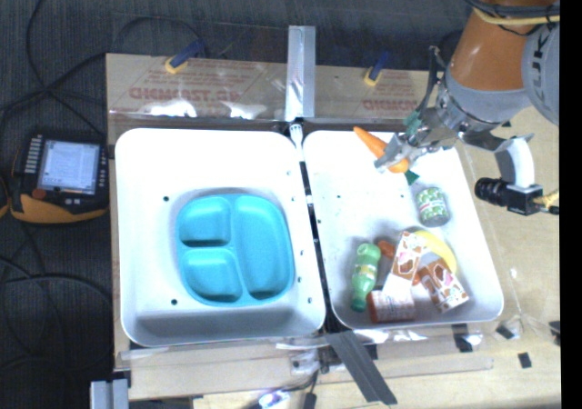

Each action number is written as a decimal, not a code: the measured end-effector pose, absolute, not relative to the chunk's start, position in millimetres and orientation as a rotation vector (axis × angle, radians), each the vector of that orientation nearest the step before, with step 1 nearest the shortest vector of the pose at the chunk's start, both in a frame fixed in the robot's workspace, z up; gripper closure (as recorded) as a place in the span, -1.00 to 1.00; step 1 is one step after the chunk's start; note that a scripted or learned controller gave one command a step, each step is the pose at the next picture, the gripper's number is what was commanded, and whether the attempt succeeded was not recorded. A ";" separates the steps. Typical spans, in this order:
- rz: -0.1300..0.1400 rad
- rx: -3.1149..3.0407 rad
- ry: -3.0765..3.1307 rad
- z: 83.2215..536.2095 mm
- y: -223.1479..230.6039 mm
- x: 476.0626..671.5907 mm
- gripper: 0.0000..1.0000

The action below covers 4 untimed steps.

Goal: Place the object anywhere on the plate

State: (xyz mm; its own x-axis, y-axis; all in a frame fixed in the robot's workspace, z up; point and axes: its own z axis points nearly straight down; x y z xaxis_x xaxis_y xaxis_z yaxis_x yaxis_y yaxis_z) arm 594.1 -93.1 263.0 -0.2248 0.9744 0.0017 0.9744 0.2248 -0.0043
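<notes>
The robot's two-finger gripper (400,154) is in the upper right of the frame, at the top of the right white bin (486,257), and it looks pinched on one end of a small orange toy carrot (372,141), though it is too small to be sure the hold is good. The blue plastic plate with three sections (235,248) sits in the left white bin (136,216), well apart from the carrot. The carrot sticks out sideways, so it might slip and drop on the way over the wall between the bins.
</notes>
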 end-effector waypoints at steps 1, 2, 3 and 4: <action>0.010 -2.048 -2.382 383.1 -145.2 610.5 1.00; 0.008 -2.006 -2.413 272.9 -60.5 631.8 1.00; 0.008 -1.800 -2.571 256.2 -72.0 588.8 1.00; 0.006 -1.945 -2.463 240.9 -91.3 613.8 1.00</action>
